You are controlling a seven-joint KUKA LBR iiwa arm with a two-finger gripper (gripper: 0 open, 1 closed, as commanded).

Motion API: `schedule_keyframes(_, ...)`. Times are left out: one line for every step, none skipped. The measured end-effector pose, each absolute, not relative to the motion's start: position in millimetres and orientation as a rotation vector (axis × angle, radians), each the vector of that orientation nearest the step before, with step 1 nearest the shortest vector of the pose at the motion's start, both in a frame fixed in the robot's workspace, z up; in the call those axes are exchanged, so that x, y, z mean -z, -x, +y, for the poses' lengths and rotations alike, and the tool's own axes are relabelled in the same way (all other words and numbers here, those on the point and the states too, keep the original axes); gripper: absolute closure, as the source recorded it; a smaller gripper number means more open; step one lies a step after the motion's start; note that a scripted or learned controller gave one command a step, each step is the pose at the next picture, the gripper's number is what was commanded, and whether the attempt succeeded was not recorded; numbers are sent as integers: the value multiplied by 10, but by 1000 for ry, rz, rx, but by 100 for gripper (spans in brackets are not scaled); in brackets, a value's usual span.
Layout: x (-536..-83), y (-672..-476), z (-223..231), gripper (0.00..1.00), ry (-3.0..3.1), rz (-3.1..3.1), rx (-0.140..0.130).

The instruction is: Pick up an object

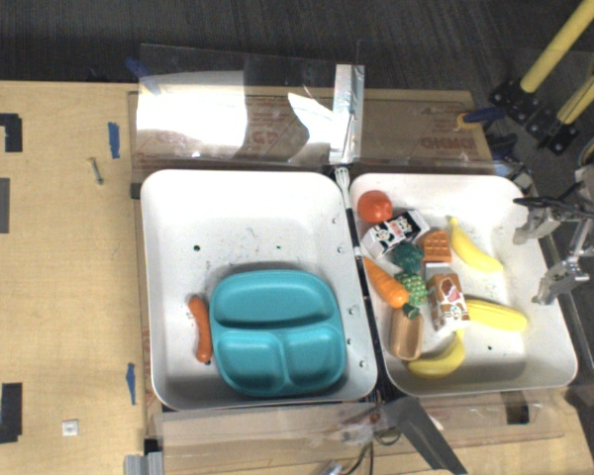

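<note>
Gripper (pixel 564 250) sits at the right rim of the right bin (pixel 549 364), outside the pile; can't tell its state from this angle, nothing visibly held.

Targets are all in that bin, crowded toward its left half: tomato (pixel 374 206) at top, cow-print carton (pixel 394 232) just below, carrot (pixel 386 280) along the divider, three bananas (pixel 472 250) (pixel 495 315) (pixel 438 361), snack box (pixel 447 298), brown cup (pixel 406 332).

My call: go for the middle banana, nearest the gripper, with bare floor on its right side. Close across its short axis, come straight down. Avoid the cluster at centre, where things touch and would get dragged.

Left bin (pixel 178 206) holds a teal tray (pixel 275 330) and a sausage (pixel 202 327); farther reach, skip.
</note>
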State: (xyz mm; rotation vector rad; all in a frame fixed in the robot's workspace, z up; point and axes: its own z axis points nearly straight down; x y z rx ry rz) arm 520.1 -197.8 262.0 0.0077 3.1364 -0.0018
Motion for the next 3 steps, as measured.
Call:
schedule_keyframes(-1270, -5243, -1390, 0, -114, 3119, 7)
schedule_keyframes(-1067, -6163, -1272, 0, -487, 3064, 2)
schedule_keyframes(-1021, -6543, -1848, 0, -133, 3155, -16)
